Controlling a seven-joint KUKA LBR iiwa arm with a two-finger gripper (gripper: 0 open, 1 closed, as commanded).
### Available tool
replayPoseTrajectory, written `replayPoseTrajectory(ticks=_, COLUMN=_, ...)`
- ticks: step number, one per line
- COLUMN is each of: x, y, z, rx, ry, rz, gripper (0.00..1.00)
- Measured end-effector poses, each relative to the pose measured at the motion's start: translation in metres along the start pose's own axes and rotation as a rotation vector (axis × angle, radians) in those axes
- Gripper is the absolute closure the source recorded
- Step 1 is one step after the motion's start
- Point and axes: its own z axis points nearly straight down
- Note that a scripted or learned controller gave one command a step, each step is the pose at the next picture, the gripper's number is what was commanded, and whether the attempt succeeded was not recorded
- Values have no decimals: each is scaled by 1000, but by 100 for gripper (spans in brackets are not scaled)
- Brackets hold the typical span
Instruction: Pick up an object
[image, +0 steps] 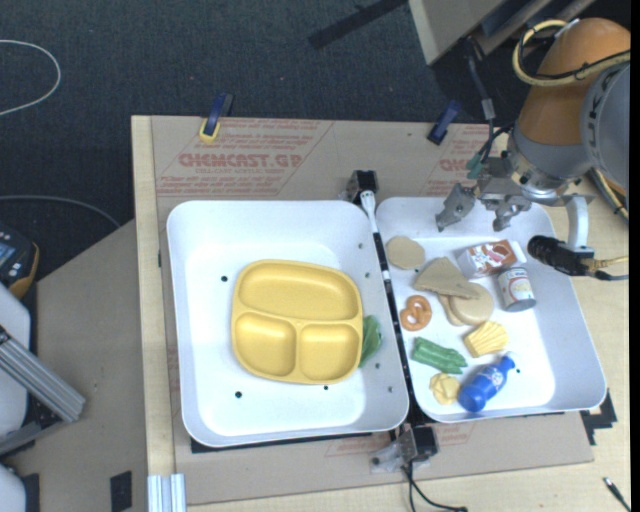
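My gripper (480, 208) hangs open over the far end of the right bin (565, 345), with nothing between its fingers. Just below it in the bin lie a red and white snack packet (487, 257) and a small can (517, 287). A tan round cookie (405, 251), a tan wedge (445, 274) and a pretzel (416, 312) lie further left. Near the front are a green pod (438, 353), a yellow cheese slice (485, 338), a blue bottle (486, 384) and a small yellow piece (445, 386).
The left bin (190, 300) holds a yellow divided plate (296, 320) with a green item (371, 338) tucked at its right edge. A ridge where the two bins meet runs between them. Clamps sit at the bench's far edge.
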Motion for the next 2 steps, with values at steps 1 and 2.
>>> replayPoseTrajectory(ticks=1, x=0, y=3, z=-10, rx=-16, ry=-2, rz=-2, gripper=0)
replayPoseTrajectory(ticks=2, x=0, y=-6, z=41, rx=-11, ry=-1, rz=-2, gripper=0)
